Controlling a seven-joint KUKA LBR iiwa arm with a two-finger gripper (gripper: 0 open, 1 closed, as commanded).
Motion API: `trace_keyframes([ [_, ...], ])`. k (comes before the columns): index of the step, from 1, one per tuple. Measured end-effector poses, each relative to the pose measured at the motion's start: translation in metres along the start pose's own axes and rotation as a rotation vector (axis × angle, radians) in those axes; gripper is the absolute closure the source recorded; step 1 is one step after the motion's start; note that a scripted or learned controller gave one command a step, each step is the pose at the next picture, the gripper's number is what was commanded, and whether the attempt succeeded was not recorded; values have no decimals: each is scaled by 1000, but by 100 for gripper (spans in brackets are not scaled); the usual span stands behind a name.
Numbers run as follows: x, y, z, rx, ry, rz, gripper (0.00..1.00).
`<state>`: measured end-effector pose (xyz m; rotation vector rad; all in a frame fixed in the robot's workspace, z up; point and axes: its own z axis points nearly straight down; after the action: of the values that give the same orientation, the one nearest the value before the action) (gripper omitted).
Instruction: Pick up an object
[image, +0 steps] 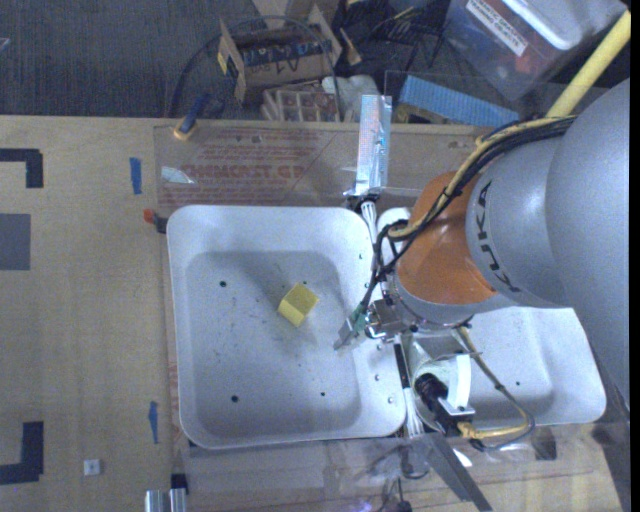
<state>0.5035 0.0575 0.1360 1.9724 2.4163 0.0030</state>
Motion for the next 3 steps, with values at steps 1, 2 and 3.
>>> trace_keyframes([
  [1, 12, 11, 7, -10, -14, 258, 0],
  [2, 57, 30, -24, 20, 15, 135, 0],
  [3, 41, 49, 15, 21, 14, 270, 0],
])
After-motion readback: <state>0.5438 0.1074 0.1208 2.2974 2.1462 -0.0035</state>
